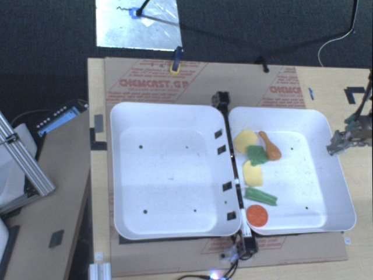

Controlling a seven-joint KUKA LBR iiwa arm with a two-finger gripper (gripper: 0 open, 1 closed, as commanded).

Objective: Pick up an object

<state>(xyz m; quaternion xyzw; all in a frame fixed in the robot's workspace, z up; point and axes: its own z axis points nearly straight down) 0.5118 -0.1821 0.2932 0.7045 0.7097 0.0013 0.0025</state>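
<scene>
Our tool waits at the right bin's edge, toys untouched.

Nearest lies the red disc (257, 215), then the green bean (261, 196); the orange carrot-like piece (270, 146) sits farthest, its long axis slanting up-left. We'd descend squarely across that axis. The tool (345, 139) hovers by the right bin (326, 127); we cannot tell its state.

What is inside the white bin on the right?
The right bin holds toy food near its left wall: two yellow pieces, a dark green piece, an orange drumstick shape, a green pod and a red round piece. Anything beneath them is covered.
</scene>
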